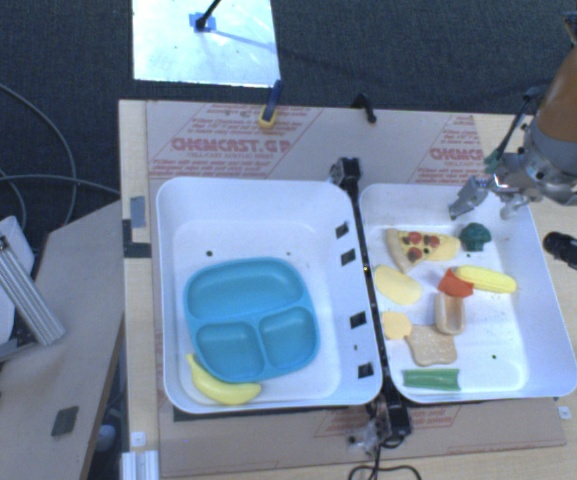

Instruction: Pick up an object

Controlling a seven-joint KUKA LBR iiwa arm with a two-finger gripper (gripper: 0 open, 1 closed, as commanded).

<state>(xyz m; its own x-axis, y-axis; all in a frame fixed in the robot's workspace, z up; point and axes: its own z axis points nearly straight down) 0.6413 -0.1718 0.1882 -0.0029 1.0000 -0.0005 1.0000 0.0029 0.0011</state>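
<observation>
The right bin (pixel 543 298) holds the toy food, and the gripper (pixel 488 196) hangs over its far edge with its jaws spread and nothing between them. Toward the bin's middle lies the pizza slice (pixel 420 247), a flat wedge that looks light, stiff and slick, best pinched across its narrower tip. Just beside it, toward the bin's far right, sits the small green broccoli (pixel 475 235), lumpy and probably the surer grip
</observation>
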